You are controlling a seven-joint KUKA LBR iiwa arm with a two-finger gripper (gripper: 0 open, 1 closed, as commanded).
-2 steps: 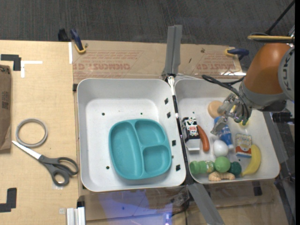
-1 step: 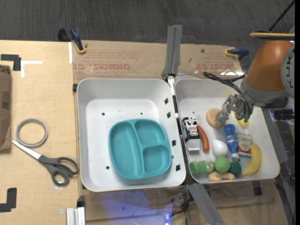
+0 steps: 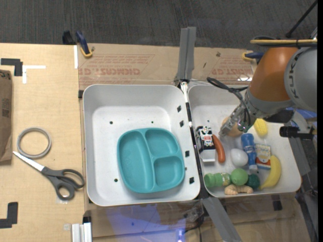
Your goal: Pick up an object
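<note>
Looked down on a tan surface point(image 3: 40, 84) carrying two white bins side by side. Found the left bin point(image 3: 92, 102) holding one teal divided plate point(image 3: 151, 160), lying flat and turned slightly. Found the right bin point(image 3: 201, 92) crowded along its near half with small things.

Saw the grey arm point(image 3: 303, 74) come in from the right, its orange band point(image 3: 275, 77) bulking over the right bin's far corner, wrist bent down and leftward into the bin. Placed the tool point(image 3: 237, 122) low over the bin's middle, right at a tan object point(image 3: 228, 131). Could not tell the tool's state, nor whether it gripped anything.

Counted, near the tool: a yellow corn cob point(image 3: 260, 127) just to its right and a blue bottle point(image 3: 248, 145) just below. Noted a banana point(image 3: 272, 171) at the near right corner, a red sausage point(image 3: 220, 149) beside a white egg point(image 3: 238, 158), and a black-and-white box point(image 3: 204, 135) against the left wall. Spotted green pieces point(image 3: 232, 178) along the near wall.

Noticed scissors point(image 3: 55, 175) and a tape roll point(image 3: 34, 141) on the surface, well left of both bins.
</note>
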